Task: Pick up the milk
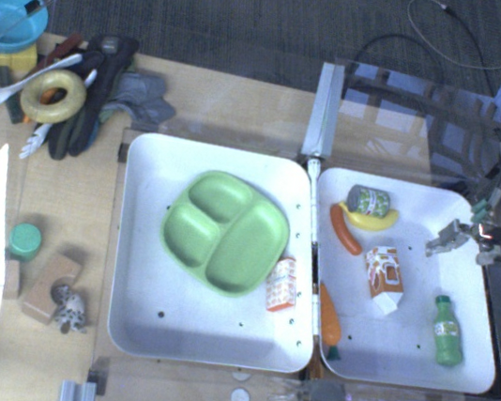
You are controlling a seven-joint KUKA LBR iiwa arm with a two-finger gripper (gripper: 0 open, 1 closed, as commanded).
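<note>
The small orange-and-white milk carton [384,277] lies on its side on the floor of the right-hand shallow white bin [477,380], near the bin's middle. Its long axis runs roughly from the far side toward the near side of the bin, with the white gabled end pointing toward the near edge. Nothing touches it.

The two-finger gripper [446,237] hangs over the right part of the same bin, near its far right corner. From the gripper the carton lies to the left and toward the near rim, a short way off and lower. Whether the fingers are spread or pressed together cannot be told at this size; nothing is seen between them.

Judgement: the pick has not begun. The coming move calls for travel left and nearward, a descent, and the fingers set across the carton's short width, at right angles to its long axis.

Neighbouring items, relative to the gripper: a green plastic bottle [446,331] lies nearward, almost beneath it; an orange-red sausage-shaped toy [346,229] and a yellow banana [370,219] with a grey-green can [368,201] lie further left, beyond the carton. An orange carrot [330,318] sits at the bin's near left edge. Risk: the sausage lies near the carton's far-left side.
</note>
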